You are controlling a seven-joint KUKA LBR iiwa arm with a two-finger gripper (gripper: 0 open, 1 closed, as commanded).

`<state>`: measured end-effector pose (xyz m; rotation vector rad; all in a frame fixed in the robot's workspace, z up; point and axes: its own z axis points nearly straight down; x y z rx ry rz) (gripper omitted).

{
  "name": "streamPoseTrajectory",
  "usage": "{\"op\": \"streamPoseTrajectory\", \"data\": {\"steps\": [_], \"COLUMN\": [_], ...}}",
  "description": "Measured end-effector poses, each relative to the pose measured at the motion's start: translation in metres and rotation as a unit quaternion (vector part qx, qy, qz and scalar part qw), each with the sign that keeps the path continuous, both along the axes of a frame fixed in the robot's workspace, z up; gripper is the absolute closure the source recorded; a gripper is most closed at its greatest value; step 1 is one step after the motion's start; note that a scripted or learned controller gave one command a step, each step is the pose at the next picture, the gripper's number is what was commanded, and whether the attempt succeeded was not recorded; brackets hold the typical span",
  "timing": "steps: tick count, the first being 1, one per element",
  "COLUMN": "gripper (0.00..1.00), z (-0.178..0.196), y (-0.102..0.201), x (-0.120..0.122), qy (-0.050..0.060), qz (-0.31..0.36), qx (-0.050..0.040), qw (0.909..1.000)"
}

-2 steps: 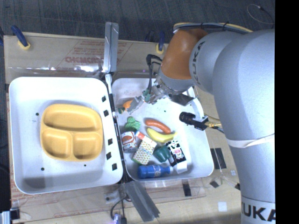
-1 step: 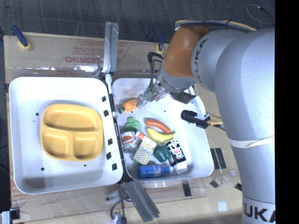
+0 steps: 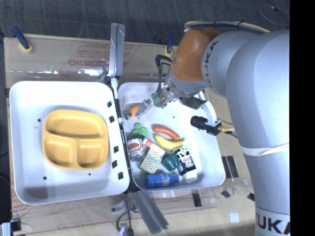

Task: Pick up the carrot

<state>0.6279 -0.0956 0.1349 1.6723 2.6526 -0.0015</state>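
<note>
Nearest me, a blue bottle [image 3: 163, 180] lies at the right bin's [image 3: 209, 168] near edge. My carrot [image 3: 132, 112] sits far-left in that bin, against the wall, not lifted. My hand [image 3: 144, 107] reaches beside it; its grip I cannot tell.

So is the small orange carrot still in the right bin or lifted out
In the bin: the small orange carrot lies on the right white bin's floor by its left wall, beside the gripper.
</note>
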Motion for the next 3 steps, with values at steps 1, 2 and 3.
{"op": "streamPoseTrajectory", "data": {"steps": [1,2,3], "gripper": [0.00,1.00,1.00], "z": [-0.043,-0.031,0.058], "y": [-0.003,-0.001,0.065], "x": [0.030,0.031,0.029], "qy": [0.002,0.000,0.002], "qz": [0.071,0.073,0.036], "qx": [0.0013,0.0008,0.0018], "qw": [0.9975,0.9973,0.9993]}}
